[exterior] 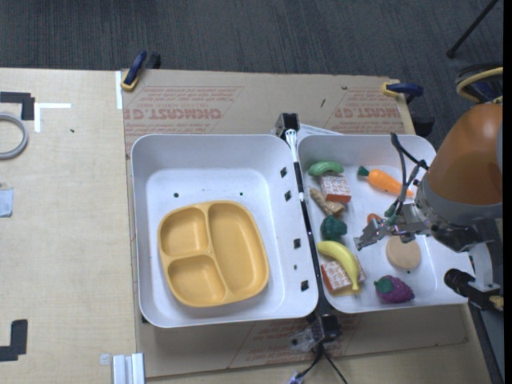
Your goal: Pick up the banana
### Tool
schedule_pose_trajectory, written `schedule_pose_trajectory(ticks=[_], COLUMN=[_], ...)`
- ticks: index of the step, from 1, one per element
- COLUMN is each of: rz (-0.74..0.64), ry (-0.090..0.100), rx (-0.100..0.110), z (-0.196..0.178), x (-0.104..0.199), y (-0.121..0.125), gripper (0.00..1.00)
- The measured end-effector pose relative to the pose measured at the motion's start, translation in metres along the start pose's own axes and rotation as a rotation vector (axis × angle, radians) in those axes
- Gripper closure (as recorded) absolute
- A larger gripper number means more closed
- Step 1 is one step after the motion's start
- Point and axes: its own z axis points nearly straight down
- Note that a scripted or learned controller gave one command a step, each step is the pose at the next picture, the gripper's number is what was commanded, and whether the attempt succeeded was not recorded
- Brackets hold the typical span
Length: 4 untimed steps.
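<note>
Grey carpet point(264, 22) is seen beyond a pale wooden bench point(64, 238), on which a cardboard sheet point(208, 106) is held down by blue clamps point(134, 69) beneath two shallow white bins. The left bin point(208, 162) is taken up by a yellow three-part plate point(212, 252); the right bin point(344, 144) is crowded with toy food. The grey and orange arm point(472, 166) is reached in from the right, with the gripper point(374, 234) hung low over the middle of that bin; how far it is opened cannot be told, and nothing is seen between its tips. The banana point(339, 256) is lain at the bin's left side, just beside the gripper, against a red and white packet point(339, 276) and near a dark green vegetable point(334, 227). A miss is judged likely here: the packet or the green piece could be caught instead, or the curved banana pushed against the bin wall by a closing finger. A tan disc point(402, 254), a purple fruit point(394, 288) and a carrot point(383, 182) are lain close by and could be knocked aside.
</note>
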Motion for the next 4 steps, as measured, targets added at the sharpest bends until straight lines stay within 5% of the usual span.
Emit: schedule_pose_trajectory(ticks=[1,2,3,4], rz=[-0.477,-0.993,-1.339,-1.340], ry=[-0.001,-0.002,-0.002,-0.002], rx=[-0.002,-0.003,-0.003,-0.003], z=[-0.032,-0.032,-0.032,-0.032], x=[0.086,0.085,0.075,0.075], y=[0.000,0.022,-0.001,-0.001], gripper=[0.00,0.00,0.00,0.00])
